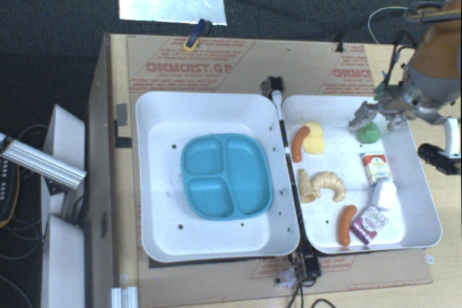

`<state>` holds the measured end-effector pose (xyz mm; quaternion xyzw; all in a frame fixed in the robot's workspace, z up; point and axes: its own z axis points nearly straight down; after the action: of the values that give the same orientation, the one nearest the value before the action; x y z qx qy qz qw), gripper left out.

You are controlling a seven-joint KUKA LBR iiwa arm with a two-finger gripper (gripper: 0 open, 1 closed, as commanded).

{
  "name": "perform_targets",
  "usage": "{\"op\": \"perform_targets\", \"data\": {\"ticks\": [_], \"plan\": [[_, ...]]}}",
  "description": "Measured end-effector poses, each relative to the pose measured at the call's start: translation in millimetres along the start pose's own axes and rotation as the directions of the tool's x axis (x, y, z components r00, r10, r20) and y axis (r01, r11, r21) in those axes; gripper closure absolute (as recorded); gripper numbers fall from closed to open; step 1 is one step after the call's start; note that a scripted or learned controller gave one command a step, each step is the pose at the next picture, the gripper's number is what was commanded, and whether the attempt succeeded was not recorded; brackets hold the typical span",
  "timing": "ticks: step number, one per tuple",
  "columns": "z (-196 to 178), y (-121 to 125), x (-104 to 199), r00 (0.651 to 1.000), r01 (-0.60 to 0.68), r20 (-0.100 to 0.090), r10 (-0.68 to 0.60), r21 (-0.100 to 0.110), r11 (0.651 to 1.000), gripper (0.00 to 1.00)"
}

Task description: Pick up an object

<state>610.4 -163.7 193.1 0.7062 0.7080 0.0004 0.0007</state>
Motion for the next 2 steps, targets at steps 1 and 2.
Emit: {"op": "perform_targets", "data": {"ticks": [1, 2], "plan": [[55, -43, 28, 1.000, -0.001, -0.001, 0.001, 0.002, 1.000, 0.00], [109, -100, 44, 1.000, -0.001, -0.001, 0.001, 0.001, 1.000, 0.00]]}}
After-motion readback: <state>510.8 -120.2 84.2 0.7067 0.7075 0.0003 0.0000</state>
